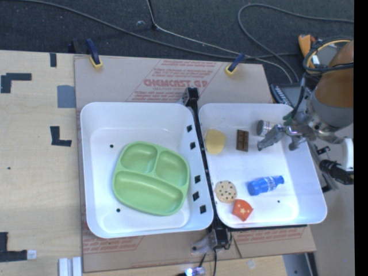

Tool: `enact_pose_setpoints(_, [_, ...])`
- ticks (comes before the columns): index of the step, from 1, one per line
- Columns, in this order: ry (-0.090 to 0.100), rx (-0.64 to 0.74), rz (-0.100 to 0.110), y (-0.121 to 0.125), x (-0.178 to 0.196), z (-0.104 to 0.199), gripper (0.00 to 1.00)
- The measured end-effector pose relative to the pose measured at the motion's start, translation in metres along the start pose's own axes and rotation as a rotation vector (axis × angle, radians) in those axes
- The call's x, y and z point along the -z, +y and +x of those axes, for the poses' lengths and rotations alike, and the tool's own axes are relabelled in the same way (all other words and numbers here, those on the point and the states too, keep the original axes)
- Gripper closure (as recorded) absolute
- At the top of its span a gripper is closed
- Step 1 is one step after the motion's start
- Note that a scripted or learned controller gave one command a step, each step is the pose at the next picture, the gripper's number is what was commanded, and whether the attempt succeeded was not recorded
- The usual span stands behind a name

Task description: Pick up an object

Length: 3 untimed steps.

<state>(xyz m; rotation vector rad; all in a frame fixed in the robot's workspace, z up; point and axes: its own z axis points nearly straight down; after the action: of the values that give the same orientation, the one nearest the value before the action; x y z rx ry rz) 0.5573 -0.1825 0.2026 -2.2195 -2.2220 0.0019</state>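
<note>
While hand (265, 135) hovers, brown block (242, 140) just beside

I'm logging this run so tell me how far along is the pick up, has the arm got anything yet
Nothing looks picked yet. The gripper hangs over the right bin, nothing visible between its fingers. The brown block lies just left of it; the yellow piece, cookie, blue bottle and red piece all lie on the bin floor. Descending, closing and lifting remain.

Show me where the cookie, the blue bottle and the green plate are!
cookie (225, 191), camera view, middle of its round top.
blue bottle (264, 184), camera view, middle of its body.
green plate (150, 177), camera view, ridge between its compartments.
</note>
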Motion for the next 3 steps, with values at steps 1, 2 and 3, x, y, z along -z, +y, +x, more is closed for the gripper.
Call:
enact_pose_setpoints(1, [0.0,0.001,0.003,0.006,-0.045,0.001,0.0])
enact_pose_setpoints(2, [0.001,0.001,0.004,0.006,-0.096,0.012,0.0])
enact_pose_setpoints(3, [-0.002,0.0,-0.001,0.006,-0.118,0.012,0.0])
